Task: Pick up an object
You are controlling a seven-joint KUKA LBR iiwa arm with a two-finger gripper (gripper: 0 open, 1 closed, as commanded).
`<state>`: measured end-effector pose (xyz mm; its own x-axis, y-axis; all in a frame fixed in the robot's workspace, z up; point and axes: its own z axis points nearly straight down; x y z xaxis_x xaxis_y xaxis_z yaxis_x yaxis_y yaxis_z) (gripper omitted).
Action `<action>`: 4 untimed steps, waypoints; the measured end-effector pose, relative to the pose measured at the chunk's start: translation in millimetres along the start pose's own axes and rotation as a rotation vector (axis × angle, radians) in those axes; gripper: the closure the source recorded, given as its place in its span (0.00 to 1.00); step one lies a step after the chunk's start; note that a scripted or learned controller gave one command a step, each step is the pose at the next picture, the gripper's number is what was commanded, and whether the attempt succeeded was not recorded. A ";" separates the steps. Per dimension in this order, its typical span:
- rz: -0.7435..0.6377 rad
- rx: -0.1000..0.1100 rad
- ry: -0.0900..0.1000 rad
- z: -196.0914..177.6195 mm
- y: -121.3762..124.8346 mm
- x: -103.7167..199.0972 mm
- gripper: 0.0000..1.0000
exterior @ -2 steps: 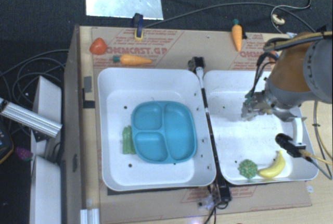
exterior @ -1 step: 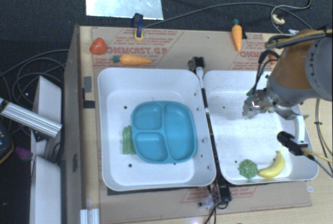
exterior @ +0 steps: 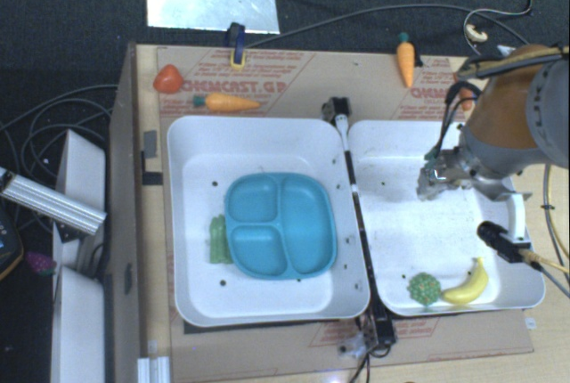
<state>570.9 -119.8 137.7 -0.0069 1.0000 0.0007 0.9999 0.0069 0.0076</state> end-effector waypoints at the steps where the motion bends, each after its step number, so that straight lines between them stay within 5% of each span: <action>1: -0.001 -0.002 0.001 -10.4 0.9 0.4 1.00; 3: -0.006 -0.006 0.004 -31.2 2.8 1.7 1.00; 4: 0.002 0.006 0.000 -46.7 -21.1 46.2 1.00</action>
<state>549.1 -73.8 184.3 -0.0051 1.0000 0.0009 1.0000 0.0051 0.0019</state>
